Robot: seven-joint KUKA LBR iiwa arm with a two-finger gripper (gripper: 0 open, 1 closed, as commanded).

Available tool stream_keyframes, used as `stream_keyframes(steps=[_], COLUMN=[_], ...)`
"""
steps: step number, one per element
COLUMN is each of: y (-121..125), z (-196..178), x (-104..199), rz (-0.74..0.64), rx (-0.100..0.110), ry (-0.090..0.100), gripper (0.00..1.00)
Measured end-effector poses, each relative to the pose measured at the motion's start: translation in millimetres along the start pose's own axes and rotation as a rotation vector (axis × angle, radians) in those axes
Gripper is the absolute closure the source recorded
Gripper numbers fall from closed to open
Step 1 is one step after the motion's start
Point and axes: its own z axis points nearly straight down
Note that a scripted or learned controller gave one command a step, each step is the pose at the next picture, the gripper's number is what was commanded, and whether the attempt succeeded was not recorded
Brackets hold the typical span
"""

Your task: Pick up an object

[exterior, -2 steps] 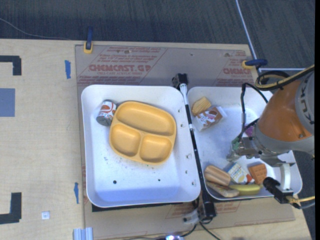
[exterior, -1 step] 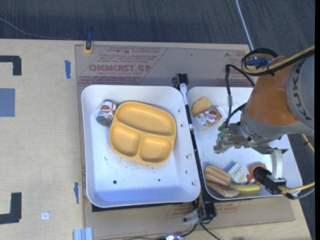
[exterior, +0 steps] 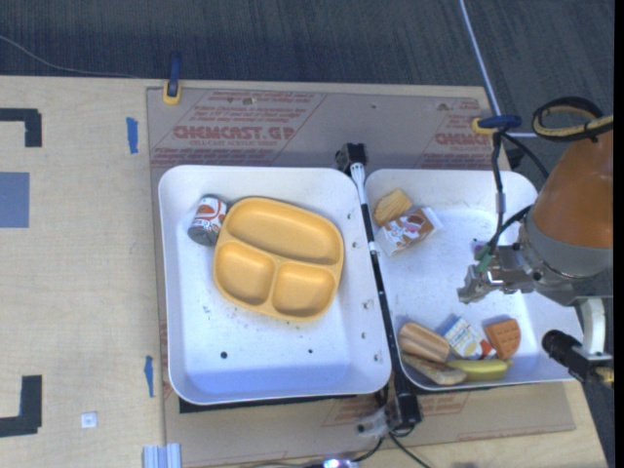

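The things to pick lie in the right bin (exterior: 429, 188): a packet (exterior: 408, 229) and a tan wedge (exterior: 392, 205) near the far-left corner, and a crowded heap at the near edge with a bread roll (exterior: 423, 340), a small carton (exterior: 464, 338), an orange piece (exterior: 503, 336) and a banana (exterior: 478, 367). That heap is tightly packed, so a grab there may, I judge, clip a neighbour or slip off. The gripper (exterior: 478, 283) hangs above bare bin floor just beyond the heap, holding nothing; whether it is wide or narrow I cannot tell. The arm (exterior: 575, 213) leans in from the right. The left bin (exterior: 180, 291) holds a yellow tray (exterior: 279, 257) and a can (exterior: 206, 219).
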Motion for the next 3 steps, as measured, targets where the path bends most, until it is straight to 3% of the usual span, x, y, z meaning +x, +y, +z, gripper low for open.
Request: stream_keyframes(steps=[1,2,3], y=[48.2,116.9,116.8], z=[7.3,99.4,99.6], x=[37.5,-0.8,-0.6], rz=[-0.002,-0.001,-0.001], rx=[0.0,0.002,0.003], ry=[0.001,0.001,0.001], gripper=[1.0,1.0,0.0])
